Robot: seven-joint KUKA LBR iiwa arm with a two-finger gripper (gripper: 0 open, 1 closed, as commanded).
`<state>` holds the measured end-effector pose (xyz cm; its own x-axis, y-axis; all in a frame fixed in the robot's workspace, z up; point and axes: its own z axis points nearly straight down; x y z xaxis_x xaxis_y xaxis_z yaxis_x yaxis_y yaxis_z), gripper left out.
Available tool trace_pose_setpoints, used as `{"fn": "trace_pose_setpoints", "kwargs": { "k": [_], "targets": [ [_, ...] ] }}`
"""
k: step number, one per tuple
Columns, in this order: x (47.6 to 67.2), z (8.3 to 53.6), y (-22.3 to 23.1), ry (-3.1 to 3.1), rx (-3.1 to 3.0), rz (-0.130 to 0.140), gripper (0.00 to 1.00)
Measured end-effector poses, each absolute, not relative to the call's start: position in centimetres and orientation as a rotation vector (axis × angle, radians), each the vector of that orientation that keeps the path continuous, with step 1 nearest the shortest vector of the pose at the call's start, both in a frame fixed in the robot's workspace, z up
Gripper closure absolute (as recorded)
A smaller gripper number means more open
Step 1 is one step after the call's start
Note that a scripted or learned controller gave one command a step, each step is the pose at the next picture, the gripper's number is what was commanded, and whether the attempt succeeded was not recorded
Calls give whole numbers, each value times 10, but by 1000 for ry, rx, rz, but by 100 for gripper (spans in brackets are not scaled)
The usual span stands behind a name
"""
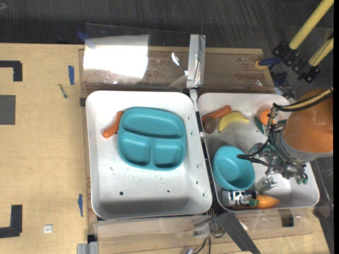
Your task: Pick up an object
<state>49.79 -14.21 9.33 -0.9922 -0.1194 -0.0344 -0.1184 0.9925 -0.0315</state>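
Observation:
The right bin (pixel 310 193) holds a teal bowl (pixel 232 168), a yellow banana (pixel 233 120), an orange and brown piece (pixel 214 116) and an orange item (pixel 262 115) partly behind cables. A small carrot (pixel 266 200) and a black and white object (pixel 238 197) lie along the bin's front wall. My gripper (pixel 268 181) hangs low in this bin, just right of the bowl and above the carrot. Wires and the wrist cover much of it. Nothing can be seen held in it.
In the left bin (pixel 103 194) a teal divided plate (pixel 152 137) lies next to an orange carrot (pixel 112 125). A clear plastic divider (pixel 195 62) stands behind the bins. Yellow rods (pixel 313 17) cross the top right corner. The arm's orange band (pixel 312 126) overhangs the right bin's edge.

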Motion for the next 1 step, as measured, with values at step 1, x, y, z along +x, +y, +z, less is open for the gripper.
{"fn": "trace_pose_setpoints", "kwargs": {
  "k": [1],
  "targets": [
    [628, 101, -176, 3064, -643, -3, 0]
  ]
}}
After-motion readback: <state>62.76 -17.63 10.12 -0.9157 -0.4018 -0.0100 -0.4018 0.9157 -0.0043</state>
